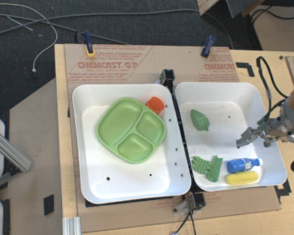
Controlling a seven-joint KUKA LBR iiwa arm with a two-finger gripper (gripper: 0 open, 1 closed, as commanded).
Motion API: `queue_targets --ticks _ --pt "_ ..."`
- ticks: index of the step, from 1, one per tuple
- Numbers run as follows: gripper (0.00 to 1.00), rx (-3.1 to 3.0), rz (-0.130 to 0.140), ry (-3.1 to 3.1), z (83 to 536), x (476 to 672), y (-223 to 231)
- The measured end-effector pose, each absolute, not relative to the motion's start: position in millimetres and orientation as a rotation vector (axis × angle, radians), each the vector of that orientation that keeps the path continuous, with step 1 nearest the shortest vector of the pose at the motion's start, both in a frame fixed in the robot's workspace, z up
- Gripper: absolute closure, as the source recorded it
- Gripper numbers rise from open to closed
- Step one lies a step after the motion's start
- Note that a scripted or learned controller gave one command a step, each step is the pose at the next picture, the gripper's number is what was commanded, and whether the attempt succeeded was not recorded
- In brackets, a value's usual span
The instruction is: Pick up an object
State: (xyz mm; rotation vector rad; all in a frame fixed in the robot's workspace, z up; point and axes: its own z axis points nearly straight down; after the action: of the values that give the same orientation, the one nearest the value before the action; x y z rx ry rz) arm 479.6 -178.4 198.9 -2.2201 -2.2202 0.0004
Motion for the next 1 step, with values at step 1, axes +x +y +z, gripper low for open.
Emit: queue_targets --ticks 1 --pt "0.0 -2.22 0.0 -2.22 198.9 479.7 -178.4"
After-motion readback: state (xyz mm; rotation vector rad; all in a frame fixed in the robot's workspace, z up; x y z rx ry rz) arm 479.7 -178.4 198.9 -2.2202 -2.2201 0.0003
